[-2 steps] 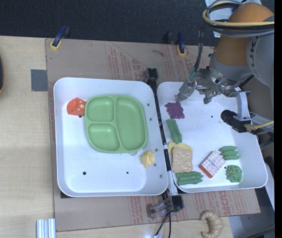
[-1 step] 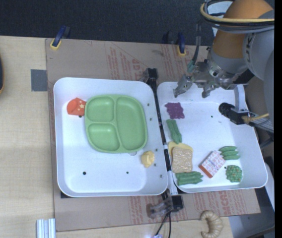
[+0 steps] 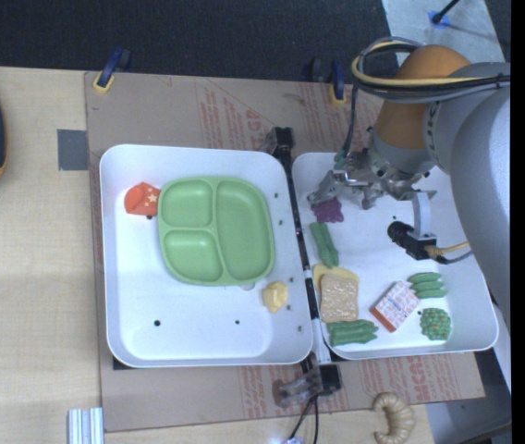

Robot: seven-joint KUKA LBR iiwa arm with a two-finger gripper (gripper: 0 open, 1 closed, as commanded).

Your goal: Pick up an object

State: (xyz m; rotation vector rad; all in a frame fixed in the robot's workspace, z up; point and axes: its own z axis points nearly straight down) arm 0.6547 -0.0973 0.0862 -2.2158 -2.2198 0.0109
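The left bin (image 3: 124, 248) holds a red toy (image 3: 140, 199) touching a green divided plate (image 3: 216, 229), with a yellow piece (image 3: 274, 295) near its right wall. My gripper (image 3: 341, 191) hangs over the right bin's (image 3: 470, 336) top-left corner, just above a purple toy (image 3: 328, 211). I cannot tell how it is set, or whether it grips anything. My likely risk: the purple toy lies close to the wall, so I might clip the rim or nudge the green pod (image 3: 323, 243) beside it.
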